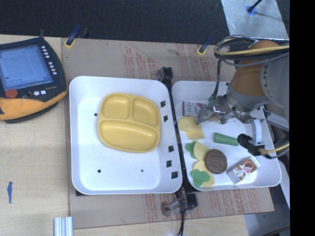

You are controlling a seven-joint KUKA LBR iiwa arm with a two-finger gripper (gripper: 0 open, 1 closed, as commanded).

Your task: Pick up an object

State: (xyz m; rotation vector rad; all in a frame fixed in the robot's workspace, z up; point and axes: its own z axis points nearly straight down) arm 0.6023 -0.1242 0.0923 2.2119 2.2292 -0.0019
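Note:
My gripper [205,113] hangs low over the far left part of the right bin [224,87], coming in from the right under the orange-banded arm. Its tips sit just right of a small pink-and-white packet [189,106] and above a pale yellow piece [189,126]. Nothing shows between the fingers. Further in the same bin lie a green cylinder [226,139], a brown round cookie [215,161], green and yellow flat shapes [199,150], a green piece [201,177] and a small red-and-white carton [243,170].
The left bin [83,161] holds a yellow divided plate [130,122]. A tablet-like pendant [27,75] lies at the far left on the bench. A black divider with clips [170,127] runs between the bins. Cables hang near the arm on the right.

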